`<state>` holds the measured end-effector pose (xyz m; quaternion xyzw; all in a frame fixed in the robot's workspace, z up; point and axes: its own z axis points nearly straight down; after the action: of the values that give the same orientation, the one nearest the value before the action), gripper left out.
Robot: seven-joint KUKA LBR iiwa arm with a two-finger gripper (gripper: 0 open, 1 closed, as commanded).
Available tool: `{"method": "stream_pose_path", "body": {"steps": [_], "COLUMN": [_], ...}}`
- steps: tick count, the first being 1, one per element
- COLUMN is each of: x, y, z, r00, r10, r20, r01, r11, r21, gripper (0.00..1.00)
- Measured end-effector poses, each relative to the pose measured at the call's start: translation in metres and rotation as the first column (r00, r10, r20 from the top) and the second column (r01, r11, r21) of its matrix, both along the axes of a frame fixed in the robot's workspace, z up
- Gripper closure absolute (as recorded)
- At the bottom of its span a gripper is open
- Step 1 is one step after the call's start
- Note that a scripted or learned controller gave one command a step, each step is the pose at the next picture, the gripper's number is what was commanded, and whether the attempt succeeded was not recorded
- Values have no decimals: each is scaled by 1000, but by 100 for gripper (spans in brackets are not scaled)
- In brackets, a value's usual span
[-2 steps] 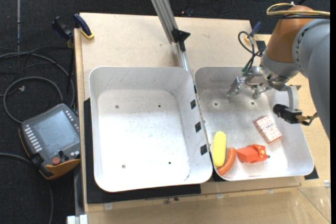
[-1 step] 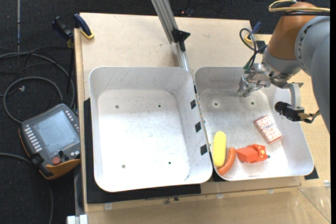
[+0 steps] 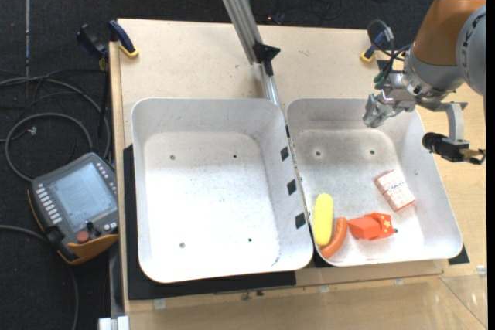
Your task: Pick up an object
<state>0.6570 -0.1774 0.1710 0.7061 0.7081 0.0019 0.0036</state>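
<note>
The right bin [image 3: 344, 147] holds a yellow oblong piece [image 3: 323, 218] near its front left, an orange sausage-shaped piece [image 3: 335, 237] beside it, a red-orange blocky object [image 3: 371, 226] and a small pink-and-white box [image 3: 394, 190] toward the right wall. My gripper [image 3: 374, 115] hangs over the bin's back right part, well behind all these objects and touching none of them. Nothing shows between its fingers.
The left bin [image 3: 205, 189] lies beside the right one. A slanted metal pole [image 3: 236, 4] crosses the bench from the back down to the bins' shared wall. Clamps sit at the bench's back corners, and a teach pendant [image 3: 73, 205] lies on the floor at left.
</note>
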Motion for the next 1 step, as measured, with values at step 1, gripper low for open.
{"method": "stream_pose_path", "body": {"steps": [1], "x": [8], "y": [0], "z": [46], "r00": [1000], "r10": [0], "r20": [0], "r01": [0], "r11": [1000], "r21": [0], "gripper": [100]}}
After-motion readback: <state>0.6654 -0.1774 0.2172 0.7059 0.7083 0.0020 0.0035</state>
